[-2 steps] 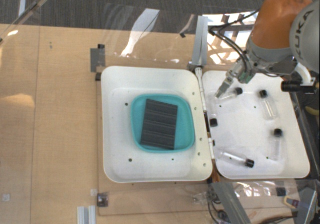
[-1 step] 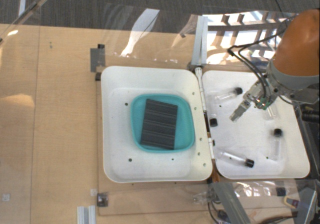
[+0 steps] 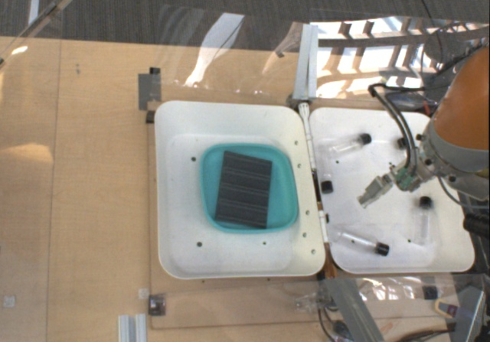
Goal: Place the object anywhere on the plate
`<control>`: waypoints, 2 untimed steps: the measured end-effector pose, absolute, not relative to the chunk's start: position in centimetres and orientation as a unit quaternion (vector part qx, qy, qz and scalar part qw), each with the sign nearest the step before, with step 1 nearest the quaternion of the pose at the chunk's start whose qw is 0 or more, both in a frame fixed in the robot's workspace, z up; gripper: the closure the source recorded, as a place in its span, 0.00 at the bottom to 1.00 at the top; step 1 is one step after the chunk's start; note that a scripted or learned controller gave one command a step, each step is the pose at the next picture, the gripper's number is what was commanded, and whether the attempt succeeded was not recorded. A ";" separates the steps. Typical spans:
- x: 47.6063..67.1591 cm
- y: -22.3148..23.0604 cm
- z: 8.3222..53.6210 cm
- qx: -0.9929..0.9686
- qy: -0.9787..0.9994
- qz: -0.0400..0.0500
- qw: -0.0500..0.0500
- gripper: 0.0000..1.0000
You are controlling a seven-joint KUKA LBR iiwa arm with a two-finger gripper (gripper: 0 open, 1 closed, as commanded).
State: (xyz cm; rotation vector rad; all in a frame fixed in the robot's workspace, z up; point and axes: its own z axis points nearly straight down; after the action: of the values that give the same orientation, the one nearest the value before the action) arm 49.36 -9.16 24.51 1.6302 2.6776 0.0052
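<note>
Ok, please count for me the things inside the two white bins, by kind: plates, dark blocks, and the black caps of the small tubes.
Teal plate: 1
Dark ridged block: 1
Black caps: 5
Total: 7

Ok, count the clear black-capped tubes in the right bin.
4. One tube near the bin's top left, one at the bottom, one at the right, one by the left wall. The arm may hide more.
</note>
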 end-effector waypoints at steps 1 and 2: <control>49.0 -9.1 9.6 0.535 0.845 0.002 0.004 0.00; 50.1 -17.4 8.9 0.527 0.850 0.001 0.009 0.00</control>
State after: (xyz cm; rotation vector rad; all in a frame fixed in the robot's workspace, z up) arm 50.10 -17.37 8.94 1.6475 2.6547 0.0044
